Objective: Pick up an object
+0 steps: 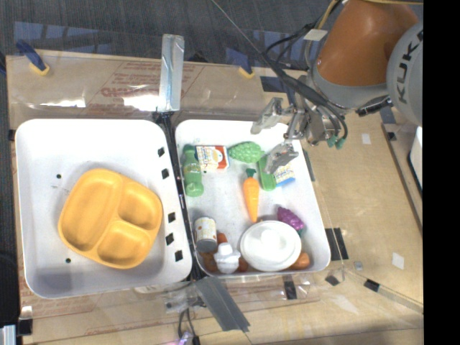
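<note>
My gripper point(277, 139) hangs over the far right corner of the right bin point(318, 214), with the grey wrist and orange band above it. From here I read two metal fingers: one reaching out over the far rim, the other pointing down toward a small green bottle point(267, 176). They look spread apart with nothing between them, so I count the claw as released and empty.

Just under that lower finger the small green bottle stands against the right wall, touching a white-and-blue packet point(286, 175). Beside them toward the middle lies a toy carrot point(250, 197), and a bumpy green vegetable point(245, 152) sits near the far rim. Along the left wall I see a larger green bottle point(192, 171) and a red-and-white carton point(211, 157). Toward the near edge sit a white bowl point(270, 246), purple grapes point(290, 218), a small can point(205, 231) and a white bottle point(226, 257).

The left bin point(32, 192) carries a yellow divided plate point(109, 217).

My judgement: nothing is lifted yet. The approach seems nearly done, with the small green bottle the likeliest target; descent, closing and lifting all remain.
</note>
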Robot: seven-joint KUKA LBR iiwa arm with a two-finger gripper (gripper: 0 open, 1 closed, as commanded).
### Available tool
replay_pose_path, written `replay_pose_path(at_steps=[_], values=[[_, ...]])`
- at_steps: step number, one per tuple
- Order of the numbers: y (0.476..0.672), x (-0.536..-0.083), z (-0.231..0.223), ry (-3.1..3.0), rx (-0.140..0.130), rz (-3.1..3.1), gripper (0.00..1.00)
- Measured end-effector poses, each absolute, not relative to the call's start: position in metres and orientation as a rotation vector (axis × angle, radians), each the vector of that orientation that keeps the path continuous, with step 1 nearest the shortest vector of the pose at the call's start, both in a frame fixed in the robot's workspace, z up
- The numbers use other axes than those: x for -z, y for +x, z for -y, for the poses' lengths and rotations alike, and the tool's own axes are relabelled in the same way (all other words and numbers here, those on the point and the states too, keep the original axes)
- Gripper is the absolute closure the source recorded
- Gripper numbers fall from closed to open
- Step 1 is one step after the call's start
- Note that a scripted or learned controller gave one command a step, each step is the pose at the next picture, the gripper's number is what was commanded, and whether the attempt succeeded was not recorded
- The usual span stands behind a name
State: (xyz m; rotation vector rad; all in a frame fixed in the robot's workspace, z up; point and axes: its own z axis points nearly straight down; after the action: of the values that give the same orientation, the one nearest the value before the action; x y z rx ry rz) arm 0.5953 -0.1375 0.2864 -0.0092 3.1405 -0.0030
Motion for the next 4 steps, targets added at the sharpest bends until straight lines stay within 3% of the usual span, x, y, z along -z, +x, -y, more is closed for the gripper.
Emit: replay_pose_path(at_steps=[1,2,3,4], values=[[0.546,-0.163,0.149,-0.038,-0.002,-3.147,0.0],[0.578,-0.09,0.175,0.129,-0.001,-3.141,0.0],[0.566,-0.091,0.159,0.278,-0.002,-3.133,0.0],[0.568,-0.102,0.158,0.266,-0.001,-3.131,1.0]])
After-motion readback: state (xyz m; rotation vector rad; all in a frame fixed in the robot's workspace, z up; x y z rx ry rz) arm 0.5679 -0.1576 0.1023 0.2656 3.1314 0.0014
